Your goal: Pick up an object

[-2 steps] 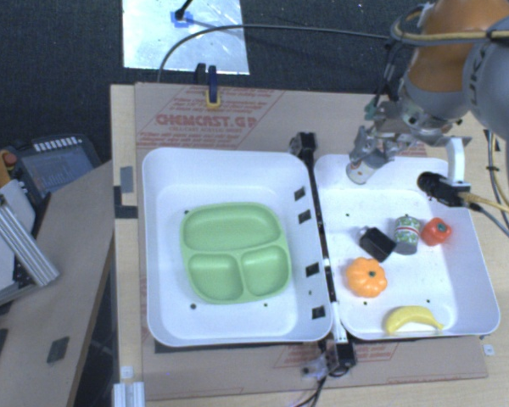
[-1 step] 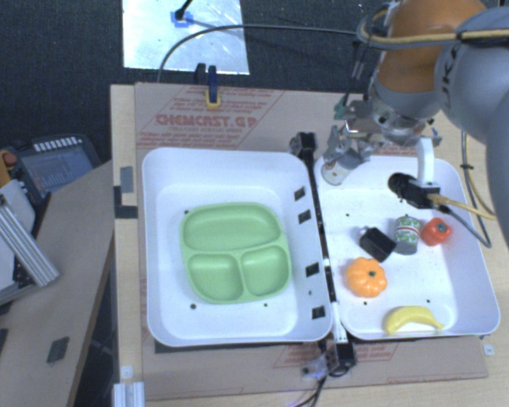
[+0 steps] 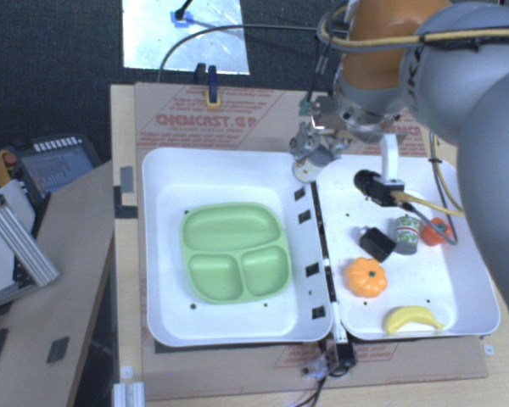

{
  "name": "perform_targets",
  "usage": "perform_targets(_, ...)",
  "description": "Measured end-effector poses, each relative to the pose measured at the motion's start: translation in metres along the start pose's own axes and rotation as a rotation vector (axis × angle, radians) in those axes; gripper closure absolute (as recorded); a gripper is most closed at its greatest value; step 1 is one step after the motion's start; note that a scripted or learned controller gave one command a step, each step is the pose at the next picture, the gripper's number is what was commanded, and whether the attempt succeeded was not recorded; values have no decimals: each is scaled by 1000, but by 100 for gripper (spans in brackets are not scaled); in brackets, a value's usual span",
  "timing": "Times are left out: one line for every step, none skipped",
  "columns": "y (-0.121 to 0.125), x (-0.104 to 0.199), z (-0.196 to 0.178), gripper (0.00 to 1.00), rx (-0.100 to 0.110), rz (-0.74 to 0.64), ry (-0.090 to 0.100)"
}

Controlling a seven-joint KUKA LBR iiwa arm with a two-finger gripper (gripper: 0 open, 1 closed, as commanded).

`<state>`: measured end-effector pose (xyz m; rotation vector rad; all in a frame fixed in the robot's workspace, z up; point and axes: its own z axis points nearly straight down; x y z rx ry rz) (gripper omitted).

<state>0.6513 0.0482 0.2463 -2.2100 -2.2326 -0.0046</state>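
two white bins (image 3: 229, 164) on a cardboard-covered bench (image 3: 237, 113)

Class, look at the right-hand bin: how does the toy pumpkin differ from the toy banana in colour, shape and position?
The pumpkin is orange; the banana is yellow. The pumpkin is round and squat with a small stem on top; the banana is long, curved and lying flat. The pumpkin sits nearer the divider between the bins, while the banana lies closer to the front edge of the right bin. Both are small toy foods resting apart from each other, away from the gripper.

Overhead, slanted — both bins (image 3: 322, 227) below
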Motion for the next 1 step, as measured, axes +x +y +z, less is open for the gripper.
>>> perform_targets(-16,55,4,100,3,1,0)
